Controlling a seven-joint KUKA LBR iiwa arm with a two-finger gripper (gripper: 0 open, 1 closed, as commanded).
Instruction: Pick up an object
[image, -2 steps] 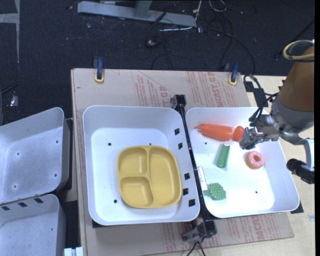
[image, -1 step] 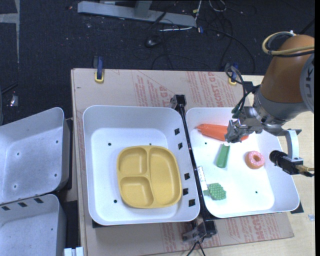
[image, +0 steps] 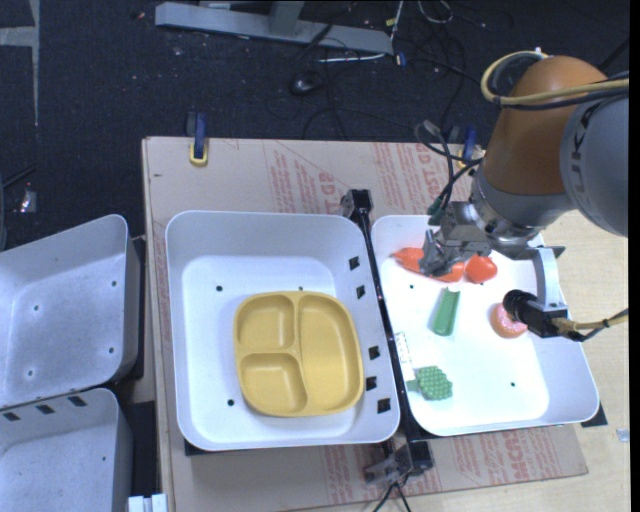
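Gripper (image: 440, 262) is lowered at right bin's (image: 570, 400) far-left corner, directly over orange item (image: 412, 259); long axis runs left-right. Finger state can't be told.

— What carries it all?
— A pale board table (image: 270, 165) printed with red lettering; a blue clamp (image: 199, 139) grips its far edge.
— And directly on it?
— Two shallow white bins side by side, touching; the left bin (image: 190, 300) near the middle; the right bin (image: 560, 390) reaching toward the right edge.
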